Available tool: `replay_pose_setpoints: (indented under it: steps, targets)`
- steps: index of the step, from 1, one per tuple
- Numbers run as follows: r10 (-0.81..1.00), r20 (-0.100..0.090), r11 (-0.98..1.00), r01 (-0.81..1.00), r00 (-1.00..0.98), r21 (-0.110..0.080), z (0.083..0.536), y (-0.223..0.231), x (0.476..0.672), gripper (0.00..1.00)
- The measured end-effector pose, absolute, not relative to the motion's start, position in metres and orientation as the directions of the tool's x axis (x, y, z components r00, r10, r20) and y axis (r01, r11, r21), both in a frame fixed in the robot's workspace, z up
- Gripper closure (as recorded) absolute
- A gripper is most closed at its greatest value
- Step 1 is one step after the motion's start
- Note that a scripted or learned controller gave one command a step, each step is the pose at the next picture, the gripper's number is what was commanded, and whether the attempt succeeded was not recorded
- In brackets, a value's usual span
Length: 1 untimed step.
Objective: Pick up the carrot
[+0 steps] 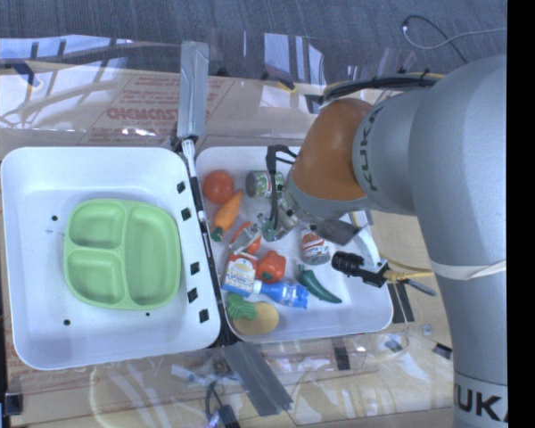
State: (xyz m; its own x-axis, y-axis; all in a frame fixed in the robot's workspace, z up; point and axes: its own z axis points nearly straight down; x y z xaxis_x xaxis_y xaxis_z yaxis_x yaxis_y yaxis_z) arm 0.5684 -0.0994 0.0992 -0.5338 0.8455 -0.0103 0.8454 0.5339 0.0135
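The carrot (227,210) lies tilted in the right bin (374,310), just below the tomato (218,186) and beside the bin's left wall. The gripper (273,226) hangs just right of the carrot, above a small can (260,184)-and-pepper (270,266) cluster; whether its fingers are open or closed cannot be determined.

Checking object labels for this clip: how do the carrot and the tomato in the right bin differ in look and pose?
The carrot is long and tapered, while the tomato is round. The carrot is orange with a green end; the tomato is plain red. The carrot lies at a slant, its green end toward the bin divider; the tomato has no clear direction. Both sit near the left wall of the right bin, close together, left of the gripper.
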Motion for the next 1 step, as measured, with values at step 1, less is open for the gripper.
replay_pose_setpoints:
  steps: [1]
  targets:
    - [0.838,-0.007,0.545,0.838,-0.545,0.008,0.0978,-0.1034,0.6196,1.00]
